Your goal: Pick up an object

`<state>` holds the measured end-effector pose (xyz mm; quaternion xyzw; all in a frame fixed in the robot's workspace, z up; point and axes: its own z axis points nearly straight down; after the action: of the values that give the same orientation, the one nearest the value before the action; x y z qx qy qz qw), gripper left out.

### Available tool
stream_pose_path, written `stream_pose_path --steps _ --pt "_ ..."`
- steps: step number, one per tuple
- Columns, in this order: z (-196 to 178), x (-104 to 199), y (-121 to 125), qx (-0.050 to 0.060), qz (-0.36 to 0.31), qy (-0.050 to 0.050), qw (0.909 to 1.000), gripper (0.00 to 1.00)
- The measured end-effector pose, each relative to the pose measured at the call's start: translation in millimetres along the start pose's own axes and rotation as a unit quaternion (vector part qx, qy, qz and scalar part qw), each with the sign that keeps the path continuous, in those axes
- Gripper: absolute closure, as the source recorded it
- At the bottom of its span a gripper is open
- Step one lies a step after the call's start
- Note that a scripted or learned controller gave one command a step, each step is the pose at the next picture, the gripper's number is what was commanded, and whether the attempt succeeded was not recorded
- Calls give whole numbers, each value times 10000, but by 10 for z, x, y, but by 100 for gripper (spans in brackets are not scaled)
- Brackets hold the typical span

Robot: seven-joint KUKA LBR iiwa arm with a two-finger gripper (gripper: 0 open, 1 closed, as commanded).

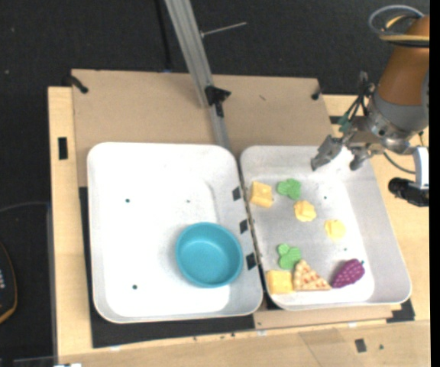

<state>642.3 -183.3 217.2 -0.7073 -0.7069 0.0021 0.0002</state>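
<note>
The left bin (pixel 128 174) holds a blue bowl (pixel 208 254), the right bin (pixel 376 228) small toy foods including purple grapes (pixel 347 273), while the gripper (pixel 337 156) hovers above it, fingers spread and empty.

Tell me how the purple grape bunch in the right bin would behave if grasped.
The purple grape bunch looks like a small moulded toy, so probably stiff and light. Its lumpy, tapered shape may slip from the gripper. Lying near the bin wall, it could be awkward to straddle.

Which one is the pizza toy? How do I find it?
Look in the right white bin, the one crowded with small play foods. Go to its near edge, where three toys sit in a row. The pizza slice is the middle one: a triangle with red dots, between a plain yellow block and purple grapes.
</note>
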Motion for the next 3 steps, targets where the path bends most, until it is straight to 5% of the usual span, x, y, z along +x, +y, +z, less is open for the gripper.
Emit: stream_pose_path --steps 2,3 --pt "1021 -27 -68 0 6 6 10000 0" --pt "883 -36 -46 -41 12 0 10000 100"
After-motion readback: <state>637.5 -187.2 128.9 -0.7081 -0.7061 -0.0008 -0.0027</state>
